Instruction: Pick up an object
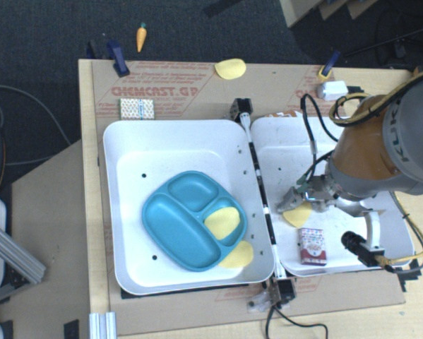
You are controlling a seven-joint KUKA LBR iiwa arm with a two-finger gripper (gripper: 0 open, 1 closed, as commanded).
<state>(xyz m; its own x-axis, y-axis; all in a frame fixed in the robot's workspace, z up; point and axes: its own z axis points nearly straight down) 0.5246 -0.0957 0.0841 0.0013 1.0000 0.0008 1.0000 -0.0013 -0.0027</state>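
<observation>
The gripper (296, 202) is down inside the right bin (282, 136), its metal fingertips right at the edge of a flat yellow piece (296, 216) lying on the bin floor. From this slanted look I cannot tell whether the fingers are spread or closed, and nothing shows between them, so I would not call anything held. The arm (380, 150) leans in from the right with its orange band hanging over the bin's middle, which looks like a low reach toward that yellow piece, the nearest candidate for the pick.

Just beside the yellow piece, toward the bin's front, lies a small red-and-white packet (312, 246), close enough that a sloppy close could nudge it. A black fitting on the arm's cabling (359, 249) sits a little to the packet's right. The yellow piece is thin and lies flat, so I judge it hard to get fingers under.

Across the divider, the left bin (126, 143) holds a blue divided tray (183, 221) set at an angle, with a yellow lump (223, 222) in one compartment and another yellow piece (237, 256) on the bin floor against the tray's lower corner. Those are well apart from the tool.

Out on the cardboard behind the bins rest a yellow lemon-shaped toy (230, 68), a small patterned packet (137, 108) and a blue clamp (116, 58).
</observation>
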